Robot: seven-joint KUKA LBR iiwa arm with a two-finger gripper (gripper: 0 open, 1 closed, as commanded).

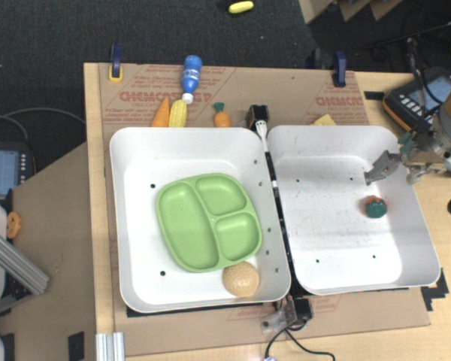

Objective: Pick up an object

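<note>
On dark carpet (75, 21), cardboard-topped bench (301, 96).

Two white bins sit side by side on a brown board. The left bin (135, 201) holds a green tray (208, 222) with three parts. A round tan ball (241, 279) lies just below the tray, touching its edge. The right bin (338, 262) holds one small thing, green with a red top (374, 207). It lies near the right side of that bin. The gripper (395, 168) reaches in from the right and hangs a little above the small green thing, not touching it. Behind the bins lie a blue and white bottle (190, 77), a yellow corn (178, 113) and a little carrot (222, 116). A yellow thing (241, 7) lies far back on the dark floor.
</note>
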